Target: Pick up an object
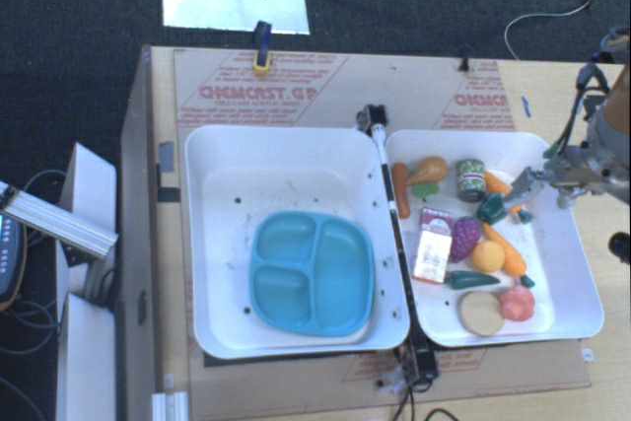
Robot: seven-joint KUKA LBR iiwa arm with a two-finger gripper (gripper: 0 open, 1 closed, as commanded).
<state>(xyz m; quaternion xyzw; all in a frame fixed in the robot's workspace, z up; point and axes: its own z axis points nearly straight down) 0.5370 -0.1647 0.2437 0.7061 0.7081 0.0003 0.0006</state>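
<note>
The right bin (577, 296) holds several toy foods. Among them are a pink-and-white carton (432, 245), purple grapes (464, 235), a yellow-orange fruit (487, 256), a carrot (510, 251), a small can (471, 177), an orange pear shape (429, 171) and a red sausage (399, 189). A tan round piece (481, 314) and a pink fruit (517, 303) lie at the front. My gripper (527, 180) hangs over the bin's back right part, just above a dark green toy (491, 207) and beside a second carrot (498, 182). I see nothing held in it.
The left bin (212, 212) carries a blue divided plate (314, 273). A black-handled tool (380, 148) lies along the wall between the bins. The arm (601, 148) comes in over the bench's right edge. Cables run at the back right.
</note>
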